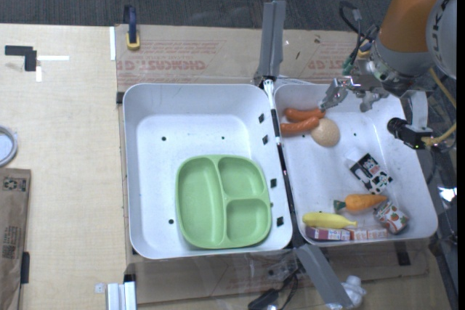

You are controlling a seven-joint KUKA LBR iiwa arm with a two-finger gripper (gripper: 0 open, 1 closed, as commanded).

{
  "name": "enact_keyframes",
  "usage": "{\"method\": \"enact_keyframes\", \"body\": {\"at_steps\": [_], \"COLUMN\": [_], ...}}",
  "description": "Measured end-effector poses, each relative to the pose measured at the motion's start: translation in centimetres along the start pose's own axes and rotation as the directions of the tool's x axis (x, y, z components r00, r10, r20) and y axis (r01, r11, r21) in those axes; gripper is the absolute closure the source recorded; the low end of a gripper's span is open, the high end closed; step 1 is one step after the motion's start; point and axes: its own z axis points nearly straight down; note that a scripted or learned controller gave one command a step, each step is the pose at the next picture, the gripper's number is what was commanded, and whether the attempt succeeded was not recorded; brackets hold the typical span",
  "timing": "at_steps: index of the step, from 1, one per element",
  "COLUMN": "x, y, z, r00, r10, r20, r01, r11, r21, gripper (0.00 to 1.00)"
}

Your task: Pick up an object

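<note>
Arm: grey with an orange band, reaching in from the right over the far edge of the right bin (pixel 425 178).
Pincer (pixel 350 94): above the far end of the right bin, its two metal fingers spread apart with nothing between them; it hangs just right of the sausages.
Sausages (pixel 301 120): two orange-red ones lying side by side at the far left of the right bin, long axes running left to right, the far one tilted slightly; the near one touches the egg.
Egg (pixel 326 133): pale tan, rounded, just right of the near sausage.
Small carton (pixel 370 172): black and white, lying at a slant in the middle right of the bin.
Carrot (pixel 365 202): orange, long axis left to right, green tip pointing left, near the carton.
Banana (pixel 328 220): yellow, lying left to right along the near wall, touching the flat red and white packet (pixel 341 234) beside it.
Red box (pixel 392 217): small, at the near right corner, just right of the carrot.
Left bin (pixel 145 156): holds a green divided plate (pixel 224 201) with three compartments, set toward the near side.
Bench (pixel 58 156): pale wood, with a roll of tape (pixel 6 147) at the left edge.
</note>
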Motion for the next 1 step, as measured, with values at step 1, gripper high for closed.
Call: {"method": "enact_keyframes", "body": {"at_steps": [1], "x": [-5.07], "y": [-3.63], "z": [10.57], "r00": [1.000], "r10": [0.022], "r20": [0.000], "r01": [-0.022], "r11": [1.000], "r21": [-0.002], "gripper": [0.00]}}
